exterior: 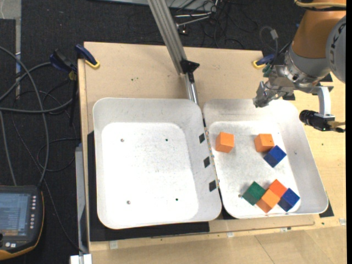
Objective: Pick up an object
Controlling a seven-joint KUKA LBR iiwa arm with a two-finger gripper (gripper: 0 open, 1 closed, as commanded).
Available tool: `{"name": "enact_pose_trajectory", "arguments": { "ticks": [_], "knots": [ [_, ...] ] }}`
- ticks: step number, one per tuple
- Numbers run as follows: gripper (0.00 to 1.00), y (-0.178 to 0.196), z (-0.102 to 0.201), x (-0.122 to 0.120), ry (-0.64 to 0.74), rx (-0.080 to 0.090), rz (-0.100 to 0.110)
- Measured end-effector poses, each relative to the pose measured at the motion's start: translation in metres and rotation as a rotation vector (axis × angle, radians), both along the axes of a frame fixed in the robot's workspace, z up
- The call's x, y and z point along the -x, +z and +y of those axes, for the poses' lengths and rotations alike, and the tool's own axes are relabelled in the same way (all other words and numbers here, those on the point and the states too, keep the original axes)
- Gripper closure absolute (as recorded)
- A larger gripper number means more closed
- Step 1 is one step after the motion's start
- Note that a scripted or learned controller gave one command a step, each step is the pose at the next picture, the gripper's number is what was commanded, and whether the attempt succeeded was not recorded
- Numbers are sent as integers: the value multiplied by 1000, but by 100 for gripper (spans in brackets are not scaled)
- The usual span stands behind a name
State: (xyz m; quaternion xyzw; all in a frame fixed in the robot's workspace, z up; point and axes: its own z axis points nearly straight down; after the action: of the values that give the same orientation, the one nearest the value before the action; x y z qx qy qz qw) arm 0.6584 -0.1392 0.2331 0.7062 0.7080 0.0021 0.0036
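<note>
Orange and blue cubes lie in the right bin (308, 164), at the lower right of the frame, while the left bin (104, 147) sits beside it at centre left. The gripper (263, 99) hangs at the upper right of the frame, over the far rim of the right bin, well apart from every cube and carrying nothing between its tips; whether those tips are apart or together cannot be told at this slant. The step in hand is judged to be the approach, with no target yet reached. Nearest the tool are the orange cube (264, 142) and, touching its lower right corner, the blue cube (275, 155); a second orange cube (224, 142) stands alone toward the bin's left side, near the divider. A cluster at the lower right holds a green cube (254, 193), two further orange ones (273, 194) and another blue one (289, 199), all touching. The next move calls for a travel down the frame and a descent over one piece; the lone orange cube appears the easiest choice, since no neighbour crowds its sides. Being cubes, these pieces have no long axis; the lone one sits nearly square to the frame, the blue one near the tool is turned diagonally.
</note>
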Motion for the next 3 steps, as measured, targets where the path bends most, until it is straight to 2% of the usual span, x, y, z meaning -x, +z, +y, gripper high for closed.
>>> {"name": "enact_pose_trajectory", "arguments": {
  "ticks": [1,2,3],
  "knots": [
    [100,53,0,-2,1,0,0],
    [100,49,59,10,6,-3,9],
    [100,38,103,14,4,-3,9]
  ]
}}
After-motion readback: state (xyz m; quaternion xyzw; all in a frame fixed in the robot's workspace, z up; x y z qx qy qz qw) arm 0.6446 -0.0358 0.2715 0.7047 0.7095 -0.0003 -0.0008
